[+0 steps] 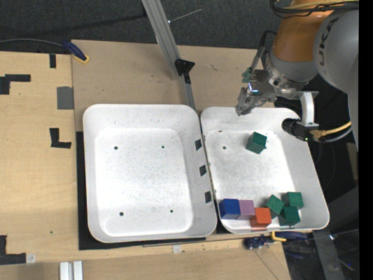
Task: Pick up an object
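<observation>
Camera view: hand [245,107], poised over the far edge of the right bin [303,156]; whether its fingers are parted or closed cannot be told, and nothing shows between them. Candidate objects, all in the right bin: one green block [256,142], lying alone just below the hand; one cluster at the near edge, comprising blue cube [229,208], lilac cube [246,207], orange cube [261,216] and three green blocks [285,207]. Progress, judged: nothing lifted; descent, grasp and raise all remain. Left bin [93,174]: white, speckled. Surface [35,174]: pale wood, with black tape marks. Beyond: dark floor, slanted metal bar [160,22].
</observation>
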Robot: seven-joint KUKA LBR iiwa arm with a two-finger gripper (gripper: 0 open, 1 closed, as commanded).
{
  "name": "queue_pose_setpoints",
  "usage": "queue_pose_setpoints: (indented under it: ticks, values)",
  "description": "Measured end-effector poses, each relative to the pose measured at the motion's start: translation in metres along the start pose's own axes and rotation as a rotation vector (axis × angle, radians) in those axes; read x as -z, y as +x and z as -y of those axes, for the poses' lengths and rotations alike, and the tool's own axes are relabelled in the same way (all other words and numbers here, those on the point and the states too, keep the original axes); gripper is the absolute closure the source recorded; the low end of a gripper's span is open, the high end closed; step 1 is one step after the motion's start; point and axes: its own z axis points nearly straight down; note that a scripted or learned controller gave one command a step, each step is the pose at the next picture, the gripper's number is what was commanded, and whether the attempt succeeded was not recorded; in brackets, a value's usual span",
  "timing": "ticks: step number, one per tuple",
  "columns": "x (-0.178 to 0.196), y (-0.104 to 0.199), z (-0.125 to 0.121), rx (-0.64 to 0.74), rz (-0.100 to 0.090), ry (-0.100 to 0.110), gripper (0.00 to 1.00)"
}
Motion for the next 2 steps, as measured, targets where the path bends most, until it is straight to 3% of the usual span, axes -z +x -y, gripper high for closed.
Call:
queue_pose_setpoints:
  ticks: [2]
  values:
    - [-0.014,0.097,0.035,0.000,0.001,0.002,1.00]
